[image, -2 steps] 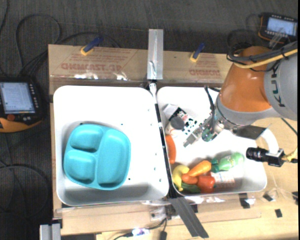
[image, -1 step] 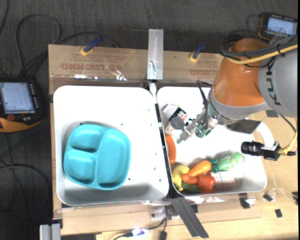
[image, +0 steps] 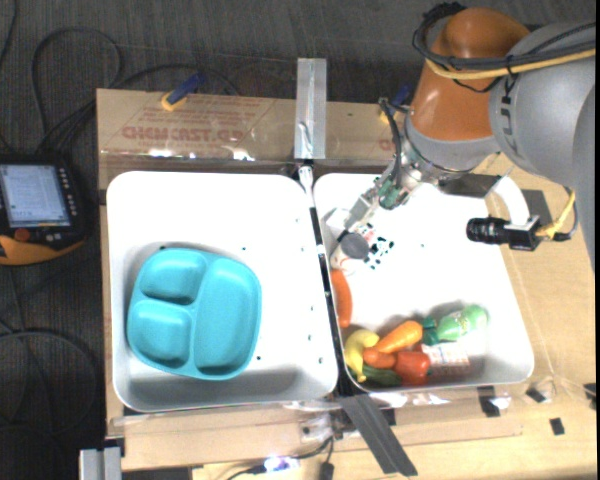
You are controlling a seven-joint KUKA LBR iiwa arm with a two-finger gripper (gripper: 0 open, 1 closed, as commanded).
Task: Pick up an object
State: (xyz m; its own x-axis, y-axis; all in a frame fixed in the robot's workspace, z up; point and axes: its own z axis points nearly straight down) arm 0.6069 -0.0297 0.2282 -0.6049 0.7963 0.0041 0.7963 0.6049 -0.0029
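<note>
Gripper (image: 352,240) low over the right bin (image: 450,208), near its left wall — jaw state impossible to tell. Toy food — carrot (image: 401,335), green bottle (image: 458,322), red pepper (image: 413,366) — heaped along the front edge. Blue divided tray (image: 194,311) in the left bin (image: 140,198).

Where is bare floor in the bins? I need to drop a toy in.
Left bin: bare strip above the blue tray. Right bin: bare middle and right, between gripper and toy food pile. Crowded along its near edge.
</note>
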